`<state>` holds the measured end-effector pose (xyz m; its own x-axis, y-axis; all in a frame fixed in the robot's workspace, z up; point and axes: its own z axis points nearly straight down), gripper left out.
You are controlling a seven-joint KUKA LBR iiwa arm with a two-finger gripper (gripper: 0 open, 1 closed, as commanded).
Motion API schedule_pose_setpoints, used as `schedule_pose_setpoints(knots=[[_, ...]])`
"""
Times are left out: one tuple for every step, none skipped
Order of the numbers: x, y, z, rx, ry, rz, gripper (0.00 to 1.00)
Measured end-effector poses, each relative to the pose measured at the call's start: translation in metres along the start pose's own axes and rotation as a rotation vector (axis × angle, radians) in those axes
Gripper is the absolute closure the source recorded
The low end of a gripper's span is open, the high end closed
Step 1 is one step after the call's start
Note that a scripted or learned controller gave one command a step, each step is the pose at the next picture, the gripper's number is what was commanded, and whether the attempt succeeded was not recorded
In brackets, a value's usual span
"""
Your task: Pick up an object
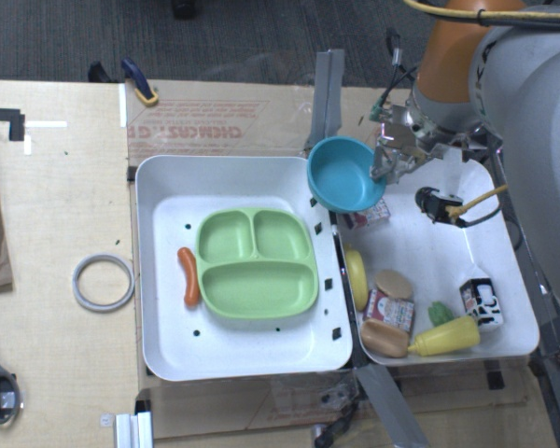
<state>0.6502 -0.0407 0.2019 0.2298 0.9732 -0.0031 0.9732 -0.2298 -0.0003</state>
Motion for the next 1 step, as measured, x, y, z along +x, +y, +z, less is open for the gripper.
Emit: schedule_pose_setpoints(knots=[[0.0048,-0.0345,-0.0436,0.002,0.001,0.029,1.00]])
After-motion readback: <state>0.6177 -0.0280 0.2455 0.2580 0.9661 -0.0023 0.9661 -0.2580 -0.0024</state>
